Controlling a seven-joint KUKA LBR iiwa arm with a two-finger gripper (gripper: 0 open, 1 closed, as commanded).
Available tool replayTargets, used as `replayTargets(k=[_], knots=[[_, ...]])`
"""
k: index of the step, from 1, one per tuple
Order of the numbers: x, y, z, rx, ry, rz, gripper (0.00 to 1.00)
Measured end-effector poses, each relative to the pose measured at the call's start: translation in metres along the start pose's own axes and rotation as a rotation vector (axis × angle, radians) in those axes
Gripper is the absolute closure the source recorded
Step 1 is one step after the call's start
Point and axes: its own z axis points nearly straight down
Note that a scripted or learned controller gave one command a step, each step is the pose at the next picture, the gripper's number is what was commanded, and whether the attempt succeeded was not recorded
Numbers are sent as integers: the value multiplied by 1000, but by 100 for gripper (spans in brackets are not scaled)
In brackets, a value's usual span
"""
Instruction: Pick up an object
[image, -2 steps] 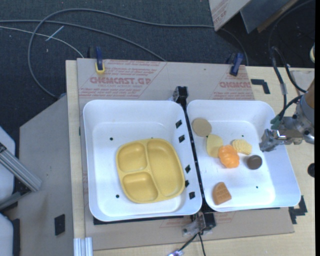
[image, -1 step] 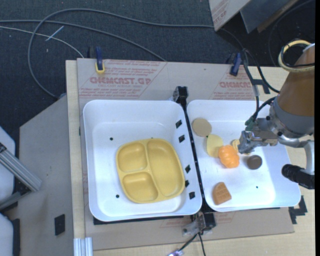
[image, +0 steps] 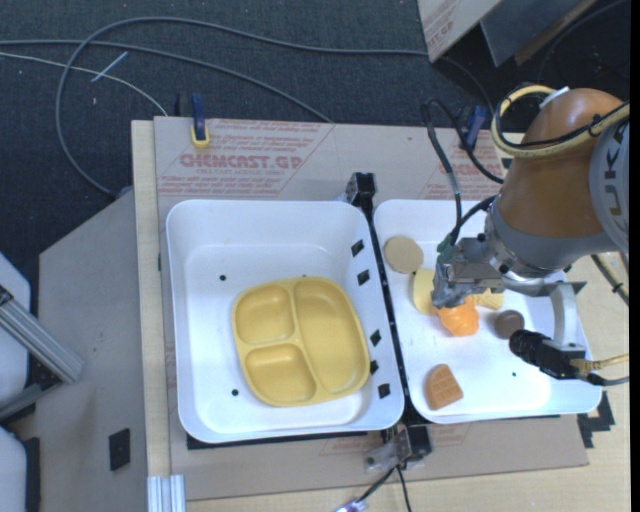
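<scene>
Robotics lab or test cell, not a home. A big industrial robot arm (image: 560, 190) is reaching over a tabletop (image: 250, 150) that is sitting on dark carpet (image: 80, 120). Loose cables (image: 90, 60) are trailing across the floor. Two white bins (image: 185, 330) are sitting clamped side by side on a printed board, and an aluminium rail (image: 35, 335) is poking in at left.

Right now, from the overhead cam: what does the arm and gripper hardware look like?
The arm is bulky and rounded: a large orange shell on top, with grey housing below it toward the wrist. Black cables and a yellow loop run over its upper part. The gripper is a compact grey metal block with dark details. Part of a dark letter marking shows on the grey casing at the right edge.
</scene>
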Motion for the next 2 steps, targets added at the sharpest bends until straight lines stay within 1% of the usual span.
replayTargets(k=[1, 2], knots=[[51, -5, 10, -1, -1, 2, 100], [106, 4, 3, -5, 0, -1, 100]])
